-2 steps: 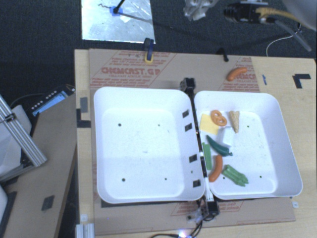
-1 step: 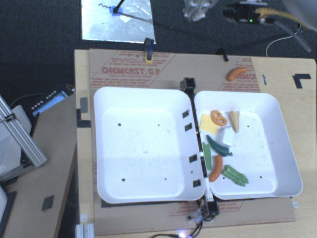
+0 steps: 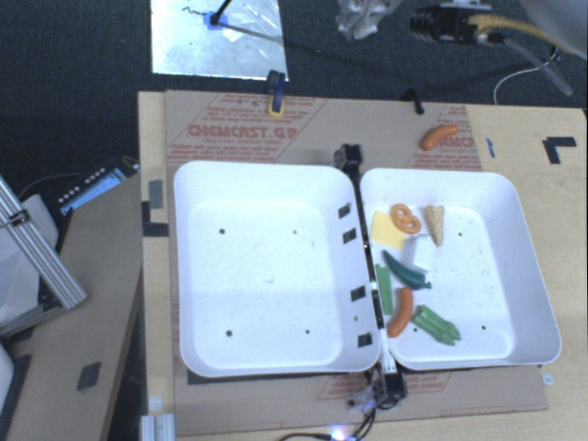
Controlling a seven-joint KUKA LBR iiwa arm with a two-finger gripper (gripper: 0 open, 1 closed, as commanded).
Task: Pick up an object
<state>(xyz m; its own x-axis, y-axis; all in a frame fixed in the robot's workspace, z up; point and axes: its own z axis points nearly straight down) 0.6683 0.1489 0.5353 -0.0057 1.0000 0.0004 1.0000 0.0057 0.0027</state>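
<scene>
The toy foods crowd the right bin's (image 3: 514,246) left half: a pretzel (image 3: 405,218), a yellow slice (image 3: 387,232), a cone wedge (image 3: 434,223), a dark green pepper (image 3: 404,271), an orange sausage (image 3: 401,311) and a green pod (image 3: 435,325), leaving its right side open. The left bin (image 3: 266,338) offers wide bare floor. Another sausage (image 3: 439,137) lies on the tabletop (image 3: 303,122) behind the bins. The tool (image 3: 367,7) hangs blurred near the top edge, well away; how its jaws stand I cannot tell.

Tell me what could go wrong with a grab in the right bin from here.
The toys crowd together: the orange sausage touches the green pepper and sits beside the dark green pod, so the fingers may catch two or nudge one aside. Several lie close to the right bin wall at the divider, leaving little room. The gripper is well above.
</scene>
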